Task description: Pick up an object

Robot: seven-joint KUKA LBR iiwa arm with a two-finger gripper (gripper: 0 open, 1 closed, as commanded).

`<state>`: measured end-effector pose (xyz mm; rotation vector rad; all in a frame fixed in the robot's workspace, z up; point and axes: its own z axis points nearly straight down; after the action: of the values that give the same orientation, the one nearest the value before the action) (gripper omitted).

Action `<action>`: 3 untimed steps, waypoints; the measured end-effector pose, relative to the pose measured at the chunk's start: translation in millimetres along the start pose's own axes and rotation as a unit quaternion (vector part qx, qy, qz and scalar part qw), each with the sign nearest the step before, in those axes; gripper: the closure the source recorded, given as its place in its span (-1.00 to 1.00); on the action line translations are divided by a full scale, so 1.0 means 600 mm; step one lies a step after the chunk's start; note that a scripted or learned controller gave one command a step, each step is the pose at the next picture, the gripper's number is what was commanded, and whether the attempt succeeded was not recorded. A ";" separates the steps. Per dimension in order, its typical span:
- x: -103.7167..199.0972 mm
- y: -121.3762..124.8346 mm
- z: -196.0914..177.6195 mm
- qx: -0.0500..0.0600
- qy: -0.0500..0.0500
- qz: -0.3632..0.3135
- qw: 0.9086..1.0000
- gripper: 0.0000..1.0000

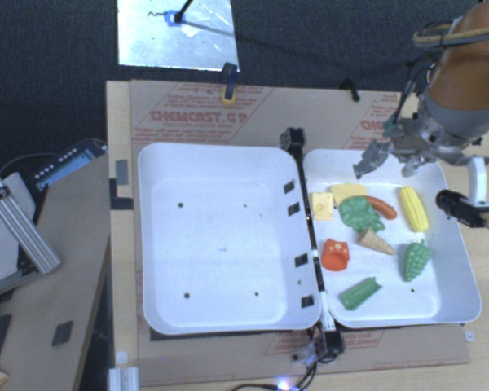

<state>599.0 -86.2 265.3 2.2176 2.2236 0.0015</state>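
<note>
Gripper (389, 158) fingers apart, holding nothing; corn (413, 208) at its 5 o'clock looks light, stiff, slick — pinch mid-cob.

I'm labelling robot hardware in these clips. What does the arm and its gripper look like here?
The arm is bulky and rounded, with an orange band over grey metal at the wrist. Below it sits a grey metallic gripper with two dull grey jaws. A thin dark cable runs down beside the wrist.
</note>
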 end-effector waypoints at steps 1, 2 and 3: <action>0.000 0.001 -0.019 -0.002 0.000 -0.001 1.000 1.00; 0.046 0.011 -0.318 -0.011 -0.001 -0.003 1.000 1.00; 0.178 0.033 -0.176 0.003 0.001 -0.004 1.000 1.00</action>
<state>618.3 21.0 371.1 2.2116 2.2370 -0.0017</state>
